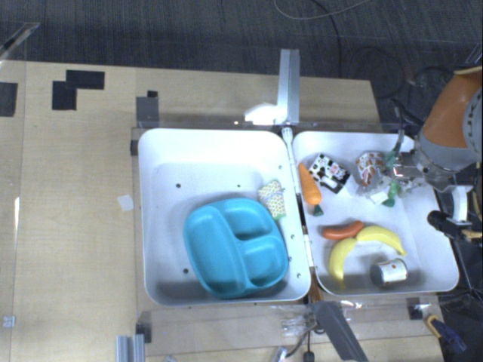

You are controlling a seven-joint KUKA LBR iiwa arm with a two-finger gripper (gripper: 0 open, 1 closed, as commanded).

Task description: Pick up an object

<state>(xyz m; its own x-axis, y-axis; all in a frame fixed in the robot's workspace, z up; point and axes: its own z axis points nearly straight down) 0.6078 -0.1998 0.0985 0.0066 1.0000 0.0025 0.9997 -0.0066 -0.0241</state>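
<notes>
Gripper (pixel 398 173) sits low at the right bin's (pixel 445 277) far right side, touching a clear wrapped item (pixel 370 169); grip state cannot be determined. Banana (pixel 361 249) lies near the bin's front edge.

Open floor across the left bin (pixel 162 202) at back and left; blue tray (pixel 235 246) filling its front right. Right bin (pixel 441 274) crowded: carrot (pixel 309 186), banana (pixel 364 246), sausage (pixel 343 230), can (pixel 391 271), patterned block (pixel 328 172) close together, narrow gaps between.
</notes>
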